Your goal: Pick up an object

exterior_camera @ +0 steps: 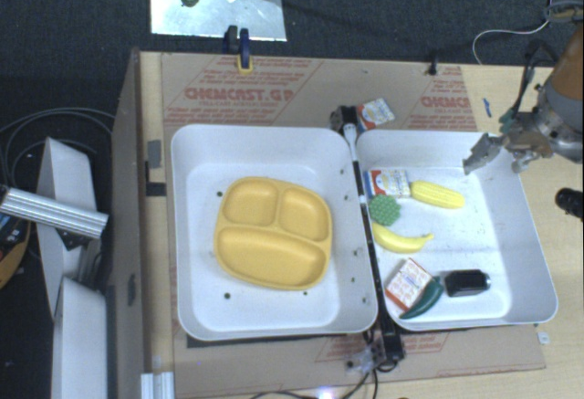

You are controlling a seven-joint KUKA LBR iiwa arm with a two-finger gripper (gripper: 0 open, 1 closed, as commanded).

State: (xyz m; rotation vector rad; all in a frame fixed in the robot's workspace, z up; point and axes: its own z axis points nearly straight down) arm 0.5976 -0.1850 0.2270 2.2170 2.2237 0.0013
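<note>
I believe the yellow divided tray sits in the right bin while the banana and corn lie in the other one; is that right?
Not quite: the camera view shows the yellow divided tray in the left bin. The banana and corn lie in the other one, the right bin.

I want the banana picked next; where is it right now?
The banana lies in the right bin, near its left wall, just below the green round toy and above the small carton.
</note>
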